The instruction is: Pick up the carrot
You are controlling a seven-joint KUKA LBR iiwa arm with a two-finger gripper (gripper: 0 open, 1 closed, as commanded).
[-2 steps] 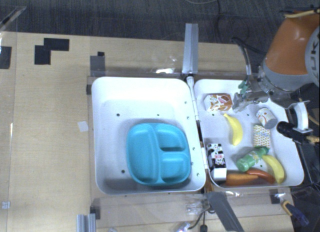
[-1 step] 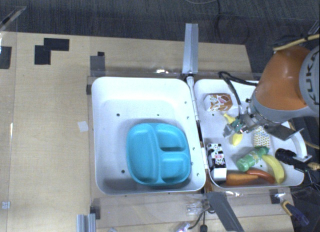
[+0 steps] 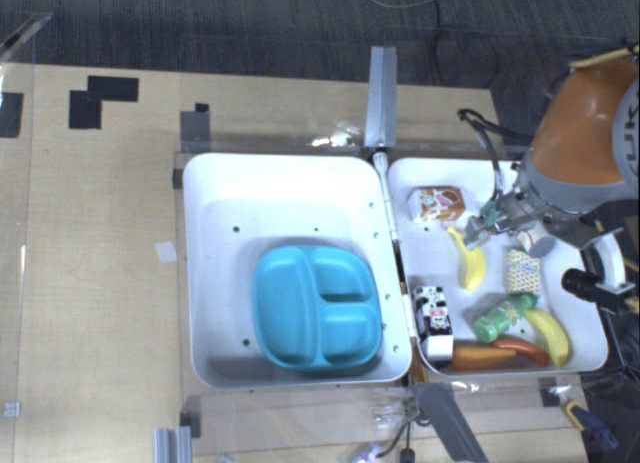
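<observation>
A sky-blue divided plastic plate (image 3: 318, 304) lies in the left white bin (image 3: 215, 251). In the right white bin (image 3: 425, 176), the long orange carrot (image 3: 495, 354) lies at the near wall, hemmed by a black-and-white carton (image 3: 433, 315), green bottle (image 3: 504, 316) and yellow banana (image 3: 551, 335). Beyond it, the grey two-finger gripper (image 3: 500, 213) hovers by a yellow pepper (image 3: 469, 261), its grip too obscured to tell.

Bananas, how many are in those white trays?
2, both in the right bin: one small banana near its middle, below the gripper, and one larger banana at the near edge, beside the carrot. Others may be hidden under the arm.
</observation>
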